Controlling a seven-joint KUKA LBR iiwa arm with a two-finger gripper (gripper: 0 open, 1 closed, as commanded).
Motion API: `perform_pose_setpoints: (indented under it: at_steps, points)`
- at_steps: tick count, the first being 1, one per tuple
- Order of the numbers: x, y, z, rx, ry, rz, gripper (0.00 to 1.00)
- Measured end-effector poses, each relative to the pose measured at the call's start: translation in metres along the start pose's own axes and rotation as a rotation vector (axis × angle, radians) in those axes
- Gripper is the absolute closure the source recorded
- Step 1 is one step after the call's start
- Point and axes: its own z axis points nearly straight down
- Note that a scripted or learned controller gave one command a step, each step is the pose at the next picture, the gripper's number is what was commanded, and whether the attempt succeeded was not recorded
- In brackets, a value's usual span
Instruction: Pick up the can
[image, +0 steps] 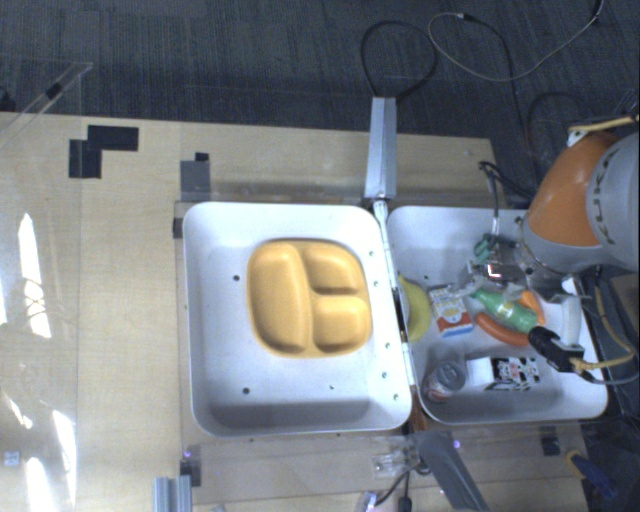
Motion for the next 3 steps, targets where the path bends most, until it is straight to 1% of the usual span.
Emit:
perform_pose_setpoints:
  at_steps: [1,2,3]
  points:
    - [0.008,0.019,0.034,0.004,0.001,0.180,0.00]
    - [-0.064,0.081,-0.078,0.010,0.000,0.198,0.00]
    - [-0.034,0.094,0.015,0.011,0.000,0.337,0.00]
